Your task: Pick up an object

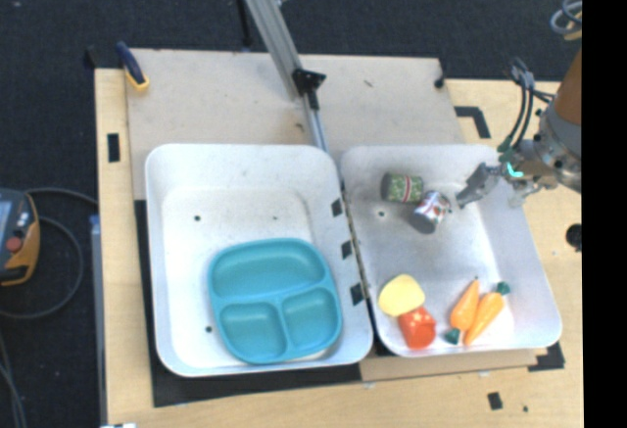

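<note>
1. Claw [477, 184] reaches in from the right over the right bin [529, 250], low and slanted, its grey fingers pointing left and down toward the small silver can [430, 211]; I cannot tell whether the fingers are spread or closed, and nothing is visibly between them.
2. Behind the claw, the arm's wrist [549, 157] hangs above the bin's upper right rim, with cables looping up beside it.
3. Just left of the claw tips, the silver can lies tilted on the bin floor in the upper middle of the right bin.
4. Close beside that can, up and to the left, a green can [402, 187] lies on its side; whether the two touch is unclear.
5. Bare white floor spreads below the cans through the middle of the right bin, leaving open room there.
6. Along the near edge of the right bin sit a yellow piece [401, 296] with a red piece [417, 327] touching it below, and to their right two orange carrots [477, 310] lying together near the lower right corner.
7. Across the shared rim, the left bin [176, 181] carries a teal divided plate [275, 300] in its lower half, with bare floor above it.
8. Both bins rest on the tan bench [206, 93], and a metal rail [269, 20] slants down from the top to the gap between them.
</note>
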`<action>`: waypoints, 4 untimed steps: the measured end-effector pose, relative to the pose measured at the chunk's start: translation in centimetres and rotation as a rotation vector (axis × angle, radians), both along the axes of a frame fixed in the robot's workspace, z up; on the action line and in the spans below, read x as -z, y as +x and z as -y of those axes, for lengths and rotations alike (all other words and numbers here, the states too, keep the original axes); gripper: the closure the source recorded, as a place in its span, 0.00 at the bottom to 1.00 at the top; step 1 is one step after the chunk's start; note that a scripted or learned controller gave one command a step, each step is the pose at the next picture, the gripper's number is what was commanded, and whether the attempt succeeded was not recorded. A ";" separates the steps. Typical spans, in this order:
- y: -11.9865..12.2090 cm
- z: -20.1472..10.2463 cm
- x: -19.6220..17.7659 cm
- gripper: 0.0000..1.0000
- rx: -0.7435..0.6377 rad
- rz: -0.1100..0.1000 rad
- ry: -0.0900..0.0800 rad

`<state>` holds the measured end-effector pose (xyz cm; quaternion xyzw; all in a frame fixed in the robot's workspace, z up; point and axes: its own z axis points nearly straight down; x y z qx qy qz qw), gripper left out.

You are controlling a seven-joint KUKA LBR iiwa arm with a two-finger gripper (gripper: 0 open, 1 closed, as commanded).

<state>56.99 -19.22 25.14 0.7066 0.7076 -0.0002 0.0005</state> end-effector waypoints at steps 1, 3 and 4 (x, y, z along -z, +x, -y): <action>0.0 0.0 0.0 0.00 0.000 0.001 0.000; -0.8 -0.2 9.6 0.00 0.003 -0.004 0.000; -0.8 -0.1 14.9 0.00 0.004 -0.004 0.000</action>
